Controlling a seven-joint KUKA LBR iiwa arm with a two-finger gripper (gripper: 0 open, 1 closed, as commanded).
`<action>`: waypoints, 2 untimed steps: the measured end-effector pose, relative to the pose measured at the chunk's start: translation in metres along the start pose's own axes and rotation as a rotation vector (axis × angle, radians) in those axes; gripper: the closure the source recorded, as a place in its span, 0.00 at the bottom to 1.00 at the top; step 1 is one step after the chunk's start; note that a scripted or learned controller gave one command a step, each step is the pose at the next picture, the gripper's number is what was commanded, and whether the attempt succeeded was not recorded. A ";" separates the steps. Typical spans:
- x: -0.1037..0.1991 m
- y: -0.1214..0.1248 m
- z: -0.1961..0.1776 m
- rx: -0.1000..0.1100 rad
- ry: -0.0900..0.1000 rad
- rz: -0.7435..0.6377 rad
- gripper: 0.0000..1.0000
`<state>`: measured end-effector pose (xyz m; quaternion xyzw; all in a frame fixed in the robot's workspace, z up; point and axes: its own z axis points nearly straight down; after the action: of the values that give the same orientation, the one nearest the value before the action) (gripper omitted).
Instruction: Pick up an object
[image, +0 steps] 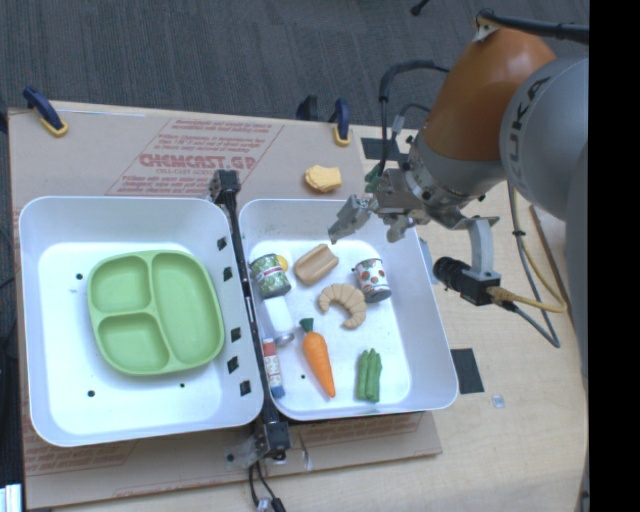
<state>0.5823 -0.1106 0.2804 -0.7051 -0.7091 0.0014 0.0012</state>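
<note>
I've got the gripper hovering over the right bin's far rim, fingers spread wide, nothing held. Croissant, carrot and little cans lie in that bin below.

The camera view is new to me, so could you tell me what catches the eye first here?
The grey arm with its orange band dominates the upper right, its gripper open above the far edge of the right bin. That bin holds a cluster of toy food, the orange carrot and the croissant standing out most. In the left bin lies a bright green divided plate.
</note>
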 end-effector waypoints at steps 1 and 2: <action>0.042 -0.094 0.070 0.001 0.000 0.000 0.00; -0.052 -0.049 0.133 0.000 0.000 0.001 0.00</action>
<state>0.5329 -0.1633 0.1478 -0.7055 -0.7087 0.0015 0.0011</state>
